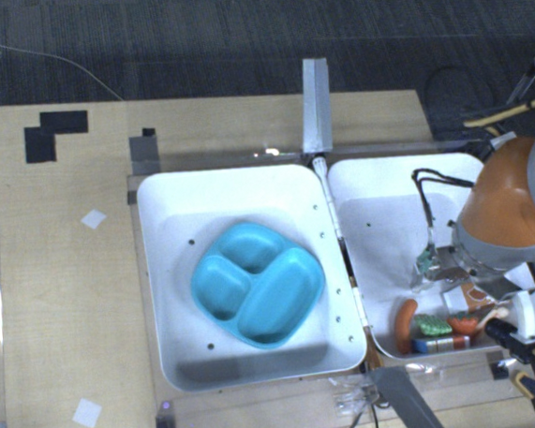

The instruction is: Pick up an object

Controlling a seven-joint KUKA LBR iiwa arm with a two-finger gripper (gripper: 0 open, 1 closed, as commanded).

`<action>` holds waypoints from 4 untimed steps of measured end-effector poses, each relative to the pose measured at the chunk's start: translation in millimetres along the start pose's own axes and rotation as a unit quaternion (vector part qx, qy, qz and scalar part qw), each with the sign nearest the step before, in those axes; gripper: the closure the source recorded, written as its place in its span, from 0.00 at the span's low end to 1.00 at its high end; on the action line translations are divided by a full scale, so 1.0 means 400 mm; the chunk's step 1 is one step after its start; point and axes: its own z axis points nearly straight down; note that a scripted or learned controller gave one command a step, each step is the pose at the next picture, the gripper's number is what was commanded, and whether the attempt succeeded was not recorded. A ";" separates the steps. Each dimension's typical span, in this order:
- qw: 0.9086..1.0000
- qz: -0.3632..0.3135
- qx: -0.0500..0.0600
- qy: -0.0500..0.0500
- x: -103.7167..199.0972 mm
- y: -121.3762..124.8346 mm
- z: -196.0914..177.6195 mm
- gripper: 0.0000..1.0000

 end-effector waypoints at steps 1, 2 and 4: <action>1.000 0.000 0.000 0.000 0.000 0.000 0.000 0.00; 0.987 -0.159 0.005 0.004 -0.028 -0.013 0.031 0.00; 0.976 -0.218 0.005 0.003 -0.071 0.024 0.033 0.00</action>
